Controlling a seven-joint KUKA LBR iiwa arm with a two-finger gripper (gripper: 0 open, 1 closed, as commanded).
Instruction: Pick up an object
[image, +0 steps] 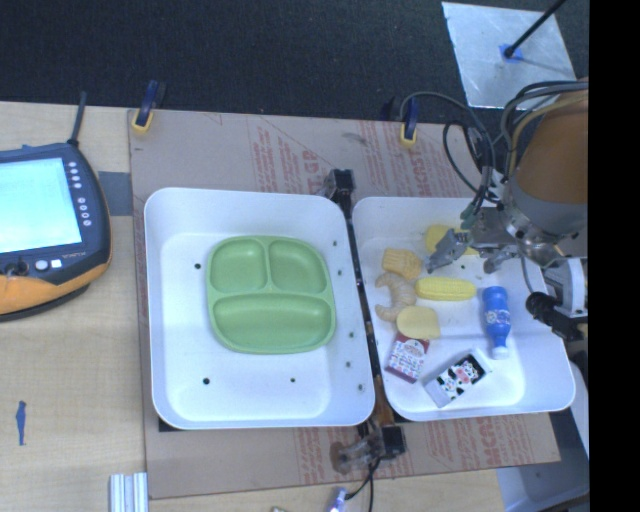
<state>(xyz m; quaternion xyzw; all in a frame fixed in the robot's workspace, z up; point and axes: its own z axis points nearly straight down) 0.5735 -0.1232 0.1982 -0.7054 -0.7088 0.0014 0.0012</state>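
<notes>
Overhead slanted view of a desk carrying two shallow white bins side by side. The left bin holds a green divided plate. The right bin, right of centre in the frame, holds small toys: a yellow corn cob, a ridged yellow piece, a tan curved piece, a pale yellow wedge, a blue bottle, a red packet and a black-and-white box. The grey arm reaches in from the upper right. Its jaws hang over the bin's upper part, slightly parted with nothing between them. The corn cob lies just below and left of the jaws, apart from them. A tablet controller rests at the far left.
</notes>
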